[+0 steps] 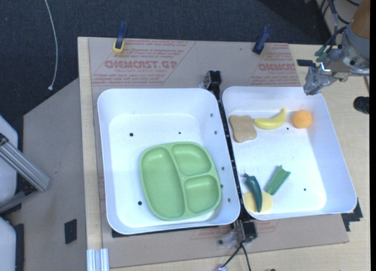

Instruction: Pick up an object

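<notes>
Well left of and below the claw (310, 87), a green divided plate (179, 179) is seen in the left bin (111, 146). Nearer, a toast piece (241, 128), a banana (271, 120) and an orange ball (302, 119) lie just below it. The ball is judged light, stiff and apt to roll; it would best be gripped across its middle. Whether the claw is wide or narrow cannot be told.

- The arm (359, 26) runs off the right edge, so most of it is out of sight.
- The gripper (313, 82) is small and blurred at the right bin's (335, 164) far corner; how its fingers stand can't be made out.
- The yellow piece (261, 203) in that bin lies partly under a dark green one (254, 188).
</notes>
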Controlling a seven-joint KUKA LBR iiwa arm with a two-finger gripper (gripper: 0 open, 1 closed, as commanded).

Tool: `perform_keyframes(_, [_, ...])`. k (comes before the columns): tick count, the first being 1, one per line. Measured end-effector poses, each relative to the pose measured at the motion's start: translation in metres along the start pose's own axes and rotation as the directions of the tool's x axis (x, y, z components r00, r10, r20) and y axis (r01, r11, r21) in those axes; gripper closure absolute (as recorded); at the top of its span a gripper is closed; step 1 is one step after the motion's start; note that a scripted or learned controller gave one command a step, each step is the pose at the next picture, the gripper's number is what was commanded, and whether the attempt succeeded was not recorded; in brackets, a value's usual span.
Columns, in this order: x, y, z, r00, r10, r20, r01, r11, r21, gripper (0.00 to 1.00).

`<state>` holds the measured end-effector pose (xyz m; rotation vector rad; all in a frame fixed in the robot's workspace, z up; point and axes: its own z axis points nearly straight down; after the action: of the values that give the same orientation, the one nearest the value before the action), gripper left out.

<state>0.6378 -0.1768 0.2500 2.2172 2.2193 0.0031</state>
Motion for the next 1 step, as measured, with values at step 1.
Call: perform_keyframes(1, [0.0426,-0.0036,0.0031,1.0,-0.003,-0.003,0.003,1.0,0.006,1.0])
